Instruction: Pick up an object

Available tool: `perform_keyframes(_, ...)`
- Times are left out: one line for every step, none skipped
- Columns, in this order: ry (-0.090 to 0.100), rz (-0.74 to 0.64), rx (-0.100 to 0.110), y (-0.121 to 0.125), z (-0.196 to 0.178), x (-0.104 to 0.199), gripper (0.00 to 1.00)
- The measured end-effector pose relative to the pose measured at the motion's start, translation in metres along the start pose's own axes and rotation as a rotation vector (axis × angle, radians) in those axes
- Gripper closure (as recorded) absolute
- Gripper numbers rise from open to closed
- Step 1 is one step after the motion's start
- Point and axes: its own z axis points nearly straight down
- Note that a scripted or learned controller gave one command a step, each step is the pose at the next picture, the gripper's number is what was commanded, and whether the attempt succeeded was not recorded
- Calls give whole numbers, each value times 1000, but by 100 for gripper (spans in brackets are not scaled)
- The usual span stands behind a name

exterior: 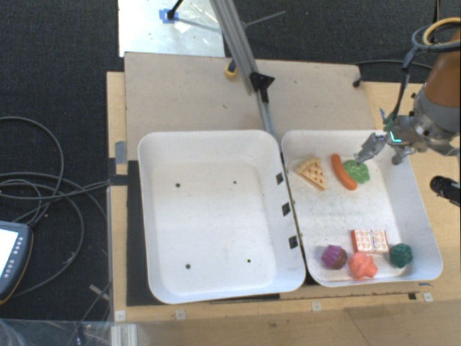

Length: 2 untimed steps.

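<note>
The right bin (pixel 410 193) holds several small toys. At its far end lie a yellow pizza-slice piece (pixel 312 173), an orange sausage-shaped piece (pixel 343 171) and a green leafy piece (pixel 356 171). Along the near wall are a pink and orange box (pixel 369 241), a purple piece (pixel 333 256), an orange-red piece (pixel 363 265) and a dark green piece (pixel 400 254). My gripper (pixel 380 156) hangs over the bin's far right part, open, with its left finger (pixel 369 150) just above and right of the green piece. Nothing sits between the fingers.
The left bin (pixel 155 193) lies beside the right one, joined by black clips along the shared wall. A slanted grey pole (pixel 241 42) crosses the board behind the bins. Cables (pixel 36 193) and a tablet (pixel 11 254) lie on the floor at left.
</note>
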Motion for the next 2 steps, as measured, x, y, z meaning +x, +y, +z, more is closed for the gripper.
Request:
perform_keyframes(-1,-1,-3,1,-2,0,0)
perform_keyframes(-1,3,1,8,55,-6,0)
